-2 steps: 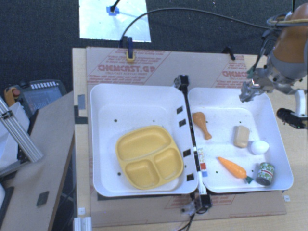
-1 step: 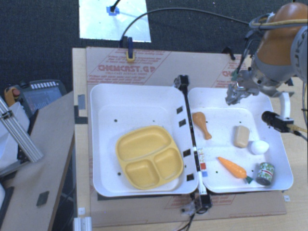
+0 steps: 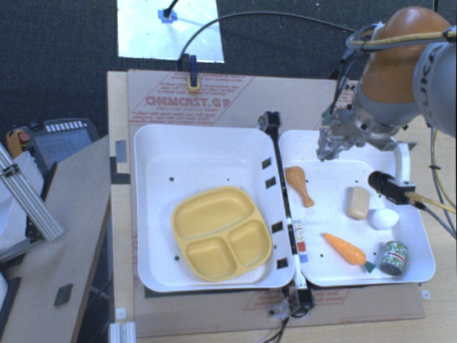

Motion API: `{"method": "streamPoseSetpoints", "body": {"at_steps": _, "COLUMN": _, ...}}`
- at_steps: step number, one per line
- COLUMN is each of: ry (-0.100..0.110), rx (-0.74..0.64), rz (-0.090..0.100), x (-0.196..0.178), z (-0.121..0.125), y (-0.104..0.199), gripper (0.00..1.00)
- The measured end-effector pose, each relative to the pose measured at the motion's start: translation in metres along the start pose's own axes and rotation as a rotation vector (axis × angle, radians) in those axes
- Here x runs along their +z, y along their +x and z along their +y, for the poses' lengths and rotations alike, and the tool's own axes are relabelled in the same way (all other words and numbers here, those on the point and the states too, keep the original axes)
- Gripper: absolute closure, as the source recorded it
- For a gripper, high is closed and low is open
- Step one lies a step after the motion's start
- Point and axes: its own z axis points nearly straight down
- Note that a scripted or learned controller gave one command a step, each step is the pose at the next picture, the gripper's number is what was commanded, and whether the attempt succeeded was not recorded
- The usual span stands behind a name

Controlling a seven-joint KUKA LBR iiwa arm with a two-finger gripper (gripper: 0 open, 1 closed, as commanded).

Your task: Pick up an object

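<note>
The right bin point(image 3: 335, 274) holds a toy chicken drumstick point(image 3: 298, 184), a beige block point(image 3: 358, 202), a white egg point(image 3: 385, 219), an orange carrot point(image 3: 345, 249) and a small green can point(image 3: 393, 257). My gripper point(image 3: 329, 148) hangs over the bin's far left corner, up and to the right of the drumstick and apart from it. The arm above it hides how its tips stand. Nothing shows between them.
The left bin point(image 3: 153, 191) carries a yellow three-compartment tray point(image 3: 220, 231). A black divider point(image 3: 280, 191) runs between the bins. A black fitting point(image 3: 389, 186) with a cable sits by the right bin's far right side. A cardboard sheet point(image 3: 189, 98) lies under both bins.
</note>
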Motion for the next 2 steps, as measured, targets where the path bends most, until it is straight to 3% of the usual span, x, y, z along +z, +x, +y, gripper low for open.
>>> {"method": "streamPoseSetpoints", "body": {"at_steps": 2, "ry": 0.002, "rx": -0.001, "rz": 0.000, "x": 0.011, "z": -0.031, "y": 0.112, "gripper": 1.00}}
